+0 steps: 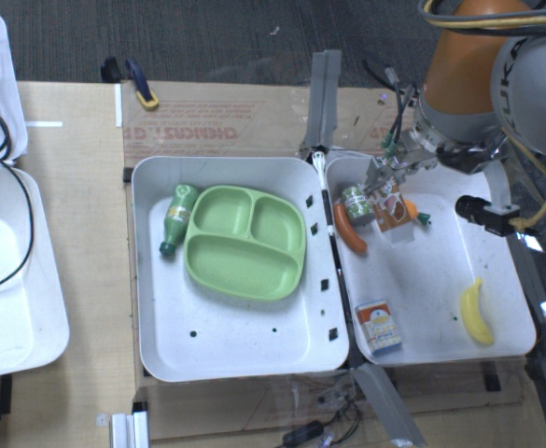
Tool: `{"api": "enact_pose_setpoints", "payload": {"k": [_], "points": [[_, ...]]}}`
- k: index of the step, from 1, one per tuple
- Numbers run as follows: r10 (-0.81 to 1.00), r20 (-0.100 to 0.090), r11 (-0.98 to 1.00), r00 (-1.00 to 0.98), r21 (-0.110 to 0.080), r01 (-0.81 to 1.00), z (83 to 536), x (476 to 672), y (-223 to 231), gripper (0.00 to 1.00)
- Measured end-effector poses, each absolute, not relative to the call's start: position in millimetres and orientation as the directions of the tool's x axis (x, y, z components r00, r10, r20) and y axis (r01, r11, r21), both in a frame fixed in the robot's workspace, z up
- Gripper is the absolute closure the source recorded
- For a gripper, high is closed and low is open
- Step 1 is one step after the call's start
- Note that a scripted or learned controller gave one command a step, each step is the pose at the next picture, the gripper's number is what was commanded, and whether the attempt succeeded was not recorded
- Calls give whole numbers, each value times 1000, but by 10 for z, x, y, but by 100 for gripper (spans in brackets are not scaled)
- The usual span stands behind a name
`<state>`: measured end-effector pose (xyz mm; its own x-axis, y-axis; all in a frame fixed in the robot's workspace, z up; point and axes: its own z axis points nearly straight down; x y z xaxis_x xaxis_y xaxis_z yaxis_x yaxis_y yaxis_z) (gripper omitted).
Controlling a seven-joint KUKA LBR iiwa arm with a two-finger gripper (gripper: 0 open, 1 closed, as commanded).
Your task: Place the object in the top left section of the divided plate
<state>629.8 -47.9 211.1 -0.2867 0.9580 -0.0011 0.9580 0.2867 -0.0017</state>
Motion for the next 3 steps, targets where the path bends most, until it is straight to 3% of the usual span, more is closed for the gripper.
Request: {"api": "enact_pose_setpoints", "payload": {"k": [1,3], "points": [[983,-1,185,-185,-1,983,2242,6579,177,100],[925,-1,379,-379,-3,925,2138,6587,1179,100]]}}
